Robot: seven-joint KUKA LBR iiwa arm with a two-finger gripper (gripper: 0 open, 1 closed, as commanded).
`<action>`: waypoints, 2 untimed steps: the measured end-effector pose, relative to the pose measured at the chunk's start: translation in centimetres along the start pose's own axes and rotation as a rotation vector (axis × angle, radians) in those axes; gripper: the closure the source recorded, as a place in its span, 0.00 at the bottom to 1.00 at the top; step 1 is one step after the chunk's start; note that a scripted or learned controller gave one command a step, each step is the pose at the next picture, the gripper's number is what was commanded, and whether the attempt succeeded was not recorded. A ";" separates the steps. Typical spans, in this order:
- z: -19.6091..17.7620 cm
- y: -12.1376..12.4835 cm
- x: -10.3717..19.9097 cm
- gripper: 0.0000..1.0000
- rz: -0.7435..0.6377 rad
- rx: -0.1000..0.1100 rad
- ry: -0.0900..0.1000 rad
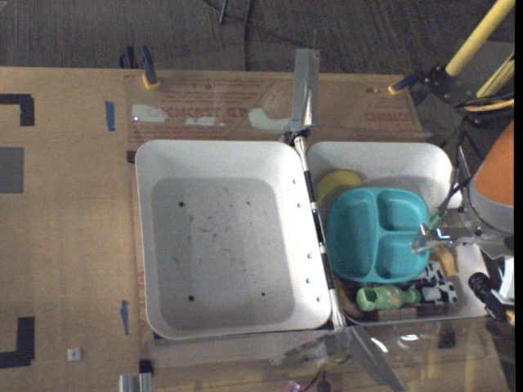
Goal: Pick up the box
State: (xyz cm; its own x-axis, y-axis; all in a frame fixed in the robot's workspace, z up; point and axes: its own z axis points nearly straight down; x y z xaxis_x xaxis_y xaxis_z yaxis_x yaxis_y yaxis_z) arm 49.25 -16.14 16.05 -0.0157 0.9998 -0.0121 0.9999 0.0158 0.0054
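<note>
The box point(439, 287), black and white patterned, lies in the front right corner of the right bin point(384, 155). It is partly hidden by a green bottle point(386, 298) lying in front of it. My gripper point(428, 240) hangs over the right edge of a teal divided plate point(374, 232), a little behind the box and apart from it. Nothing of the box shows in the gripper. The arm with its orange band point(500, 174) comes in from the right.
A yellow round object point(338, 183) peeks out behind the teal plate. A tan object point(445, 261) lies between plate and box. The left bin point(221, 235) stands beside the right one, with a metal divider point(304, 96) at the back. Clamps and cables crowd the right edge.
</note>
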 end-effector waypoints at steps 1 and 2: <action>4.0 -0.4 -0.5 1.00 0.023 -0.031 -0.002; 4.5 -0.6 -0.3 0.00 0.021 -0.020 0.002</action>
State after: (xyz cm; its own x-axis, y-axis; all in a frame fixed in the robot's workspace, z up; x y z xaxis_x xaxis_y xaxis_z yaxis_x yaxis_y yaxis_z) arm 48.65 -16.54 11.57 0.0055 0.9999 -0.0101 0.9996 -0.0053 0.0262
